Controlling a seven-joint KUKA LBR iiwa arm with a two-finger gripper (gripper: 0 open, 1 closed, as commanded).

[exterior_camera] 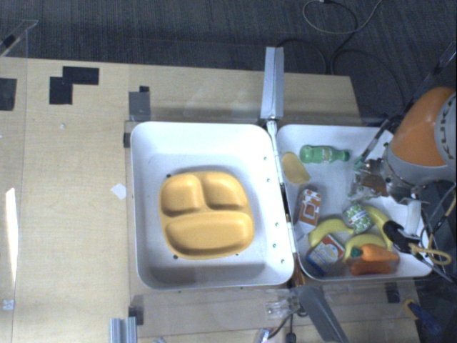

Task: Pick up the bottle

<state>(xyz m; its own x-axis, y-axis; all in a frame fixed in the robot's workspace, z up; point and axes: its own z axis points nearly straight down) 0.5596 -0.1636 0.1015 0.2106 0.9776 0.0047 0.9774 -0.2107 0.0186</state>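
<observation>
The bottle (323, 153) lies with its long axis left-right, up and left of the hand (369, 176); finger state probably obscured, cannot tell.

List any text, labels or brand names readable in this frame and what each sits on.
None can be read.
Brown carton: white mark on its face, too blurred to read.
Green bottle: no readable label.
Blue-rimmed packet: printing too small to make out.

Green bottle (323, 153) lies in right bin (335, 136), gripper (369, 179) near.
</observation>
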